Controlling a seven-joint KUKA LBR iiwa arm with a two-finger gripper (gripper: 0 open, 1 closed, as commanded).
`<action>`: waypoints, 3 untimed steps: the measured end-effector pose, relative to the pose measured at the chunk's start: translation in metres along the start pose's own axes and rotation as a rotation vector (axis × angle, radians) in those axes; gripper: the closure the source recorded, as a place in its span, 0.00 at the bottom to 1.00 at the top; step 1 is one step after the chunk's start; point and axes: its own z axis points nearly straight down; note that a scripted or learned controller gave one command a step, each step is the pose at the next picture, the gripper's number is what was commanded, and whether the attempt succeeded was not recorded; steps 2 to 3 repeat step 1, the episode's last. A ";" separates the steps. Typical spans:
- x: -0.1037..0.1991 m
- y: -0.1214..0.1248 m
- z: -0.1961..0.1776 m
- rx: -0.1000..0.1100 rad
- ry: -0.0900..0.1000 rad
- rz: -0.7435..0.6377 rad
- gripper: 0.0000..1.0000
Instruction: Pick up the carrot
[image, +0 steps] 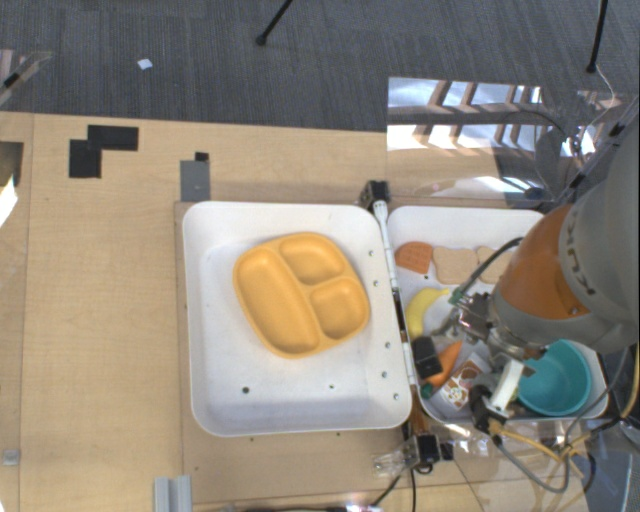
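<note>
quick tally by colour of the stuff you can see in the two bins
Yellow: 2, the divided plate and a yellow item
Orange: 2, the carrot and an orange piece
Teal: 1, the bowl
Tan: 1, a pale piece
Total: 6; the arm hides others.

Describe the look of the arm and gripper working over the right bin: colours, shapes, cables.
The arm is a thick, rounded grey body with a broad orange band above the wrist. Below that sits a grey metal wrist section, then the gripper of dark and pale parts. Thin cables run along the wrist toward it.
</note>
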 end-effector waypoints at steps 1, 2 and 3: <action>0.002 0.003 -0.011 -0.007 0.002 -0.004 1.00; 0.002 0.003 -0.011 -0.007 0.002 -0.004 1.00; 0.002 0.003 -0.011 -0.007 0.002 -0.004 1.00</action>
